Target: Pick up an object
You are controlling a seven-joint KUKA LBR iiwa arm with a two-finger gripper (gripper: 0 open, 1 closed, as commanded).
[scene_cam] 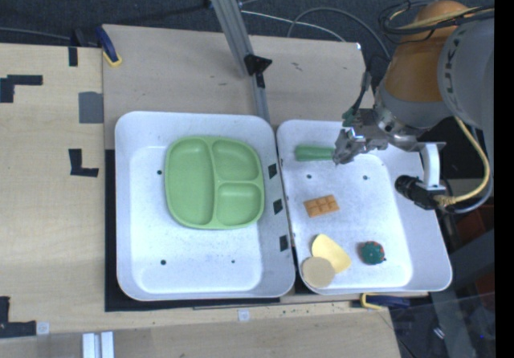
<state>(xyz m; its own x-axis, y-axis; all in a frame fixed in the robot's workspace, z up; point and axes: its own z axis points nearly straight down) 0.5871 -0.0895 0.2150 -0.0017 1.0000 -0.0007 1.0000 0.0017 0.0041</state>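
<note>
The end effector (344,152) hangs low over the far edge of the right bin (418,256), its tip at the right end of a green stick (313,153). The tip meets or overlaps that end of the stick, but whether the stick is gripped or merely touched cannot be told from this slanted view. The stick lies flat along the bin's far wall, pointing left toward the divide between the two bins.

Nearer the camera in the same bin sits an orange waffle (321,205), about mid-bin and apart from the stick. Further toward the near edge lie a yellow wedge (334,250) and a tan disc (318,271), touching or overlapping each other. Just to their right, apart from them, is a small green ball (371,253) with a red patch.

The left bin (136,212) holds a green divided plate (214,181), set toward its far side. Both bins rest on the table (48,212).
</note>
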